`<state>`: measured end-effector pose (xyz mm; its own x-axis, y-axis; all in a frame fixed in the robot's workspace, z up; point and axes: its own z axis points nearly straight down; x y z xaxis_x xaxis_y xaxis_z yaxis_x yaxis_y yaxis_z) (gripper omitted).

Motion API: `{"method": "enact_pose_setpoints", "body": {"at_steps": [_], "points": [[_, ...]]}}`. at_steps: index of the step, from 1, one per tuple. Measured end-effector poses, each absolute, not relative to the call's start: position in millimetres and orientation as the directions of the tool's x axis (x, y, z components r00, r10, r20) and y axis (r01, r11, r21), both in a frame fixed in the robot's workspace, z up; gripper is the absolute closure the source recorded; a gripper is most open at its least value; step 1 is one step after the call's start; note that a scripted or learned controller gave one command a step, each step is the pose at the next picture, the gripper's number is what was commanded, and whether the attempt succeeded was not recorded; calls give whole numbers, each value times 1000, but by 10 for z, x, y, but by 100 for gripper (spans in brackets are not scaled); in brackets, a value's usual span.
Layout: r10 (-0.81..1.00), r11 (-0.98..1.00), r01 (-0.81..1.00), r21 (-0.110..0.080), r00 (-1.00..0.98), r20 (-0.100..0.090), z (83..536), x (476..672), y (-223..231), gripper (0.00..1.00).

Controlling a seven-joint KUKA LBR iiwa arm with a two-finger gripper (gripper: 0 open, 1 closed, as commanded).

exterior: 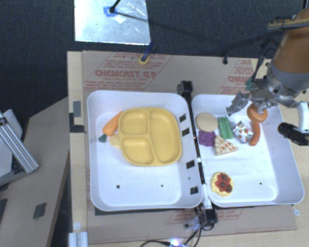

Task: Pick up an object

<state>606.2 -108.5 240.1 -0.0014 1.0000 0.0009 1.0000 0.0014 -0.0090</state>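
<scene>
Camera view showed the pincer [249, 101] hanging low over the back part of the right bin [286, 161]. Whether it was spread or pressed together, I could not tell, and nothing was seen held in it. Just under it and a little to its right lay an orange sausage [256, 123], with a small white box [241, 131] beside. Toward the left of the pincer were a green piece [225, 127], a round bread [206, 121] and a purple piece [207, 138]; a pizza slice [225, 147] lay nearer to the camera. The left bin [98, 138] held a yellow tray [146, 136] and a carrot [112, 123]. My worry: the toys lay very close together, so the descent could push them apart or catch two, and the curved sausage could slip away.
</scene>
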Motion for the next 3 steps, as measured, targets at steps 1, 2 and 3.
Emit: {"method": "enact_pose_setpoints", "body": {"at_steps": [1, 2, 3], "points": [[1000, 3, 1000, 1, -3, 0, 2458, 6084, -1085, 0], [1000, 1, 1000, -2, -1, 0, 1945, 6123, -1179, 0], [1000, 1, 1000, 1, -1, -1, 1346, 6131, -1232, 0]]}}
